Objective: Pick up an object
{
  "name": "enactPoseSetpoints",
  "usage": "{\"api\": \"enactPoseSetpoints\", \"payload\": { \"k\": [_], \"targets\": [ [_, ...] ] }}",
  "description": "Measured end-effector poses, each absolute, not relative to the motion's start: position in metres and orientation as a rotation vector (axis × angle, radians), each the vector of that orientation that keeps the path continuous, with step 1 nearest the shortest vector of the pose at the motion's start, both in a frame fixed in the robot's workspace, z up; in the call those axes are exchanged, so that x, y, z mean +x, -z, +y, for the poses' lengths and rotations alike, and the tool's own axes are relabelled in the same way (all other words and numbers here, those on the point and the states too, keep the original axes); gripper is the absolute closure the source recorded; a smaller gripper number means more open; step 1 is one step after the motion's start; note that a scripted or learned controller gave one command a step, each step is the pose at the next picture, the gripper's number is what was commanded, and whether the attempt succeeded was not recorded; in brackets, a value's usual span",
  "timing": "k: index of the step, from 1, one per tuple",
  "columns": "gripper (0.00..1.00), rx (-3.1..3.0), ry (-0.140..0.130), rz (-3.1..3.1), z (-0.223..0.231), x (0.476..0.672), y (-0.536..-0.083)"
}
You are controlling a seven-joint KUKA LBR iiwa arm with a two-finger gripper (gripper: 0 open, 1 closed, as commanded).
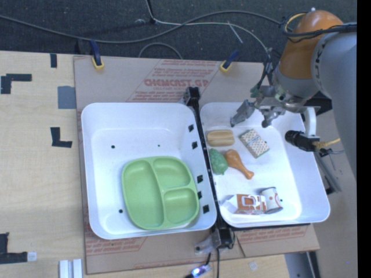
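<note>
Five candidate objects lie in the right bin (316, 204): a tan bread roll (220, 137), a patterned packet (254, 143), a green leafy piece (218, 162), a toy drumstick (239, 163) and a crumpled wrapper (255, 204). The gripper (255, 116) hangs over the bin's far edge, fingers spread apart with nothing between them. The packet and roll are nearest, just in front of the fingertips. Judgement: the packet is the better target, since it lies apart from its neighbours; descend straight over it and turn the wrist so the fingers straddle its narrow side before closing. The roll sits near the divider wall (200, 149), which could block one finger. The green piece touches the drumstick, risking a double grab or a nudge. The left bin (98, 155) holds a green divided plate (160, 191), well clear of this work.
</note>
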State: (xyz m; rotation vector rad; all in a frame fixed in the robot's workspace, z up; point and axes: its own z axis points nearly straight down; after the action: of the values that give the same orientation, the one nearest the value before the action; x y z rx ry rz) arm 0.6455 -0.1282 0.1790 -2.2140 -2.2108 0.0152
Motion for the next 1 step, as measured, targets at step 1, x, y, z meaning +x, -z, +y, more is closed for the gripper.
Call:
{"api": "enactPoseSetpoints", "payload": {
  "k": [1],
  "targets": [
    [0.00,-2.219,-0.002,-2.222,-0.1278,0.6489,-0.1876]
  ]
}}
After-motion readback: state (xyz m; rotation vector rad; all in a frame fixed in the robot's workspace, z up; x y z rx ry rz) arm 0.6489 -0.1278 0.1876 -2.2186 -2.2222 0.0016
